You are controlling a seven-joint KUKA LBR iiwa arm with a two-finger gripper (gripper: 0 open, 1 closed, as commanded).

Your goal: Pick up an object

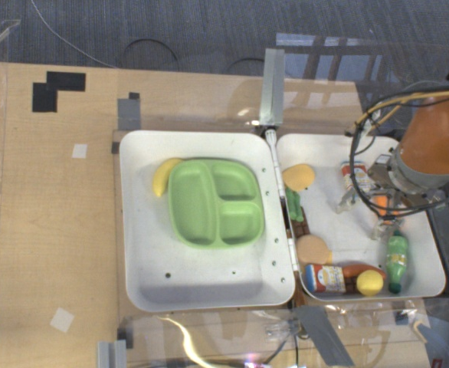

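So in the camera view there were two white bins side by side on the wooden bench. The left bin point(144, 282) had a green divided tray point(213, 202) sitting in the middle of it, with a yellow banana point(162, 176) tucked against the tray's upper left corner, partly under its edge.

The right bin point(431, 278) was where all the small stuff was. A yellowish round piece point(299, 177) lay near the top left of that bin, and a tan round piece point(312, 248) sat lower down by the left wall. Between those two, along the divider, was something green and dark that I honestly couldn't make out. Along the bottom edge lay a bottle with a white label point(329, 277), on its side, with a yellow lemon point(370, 282) touching its right end. Just right of the lemon was a green bottle point(396, 261).

The arm came in from the right, orange band point(435, 138) up top, and the gripper point(371, 202) was down over the upper right part of the right bin. There was a bit of orange and white around the fingers, but whether that was an object or part of the tool, no idea. Couldn't tell how far the fingers were spread or whether they had hold of anything.
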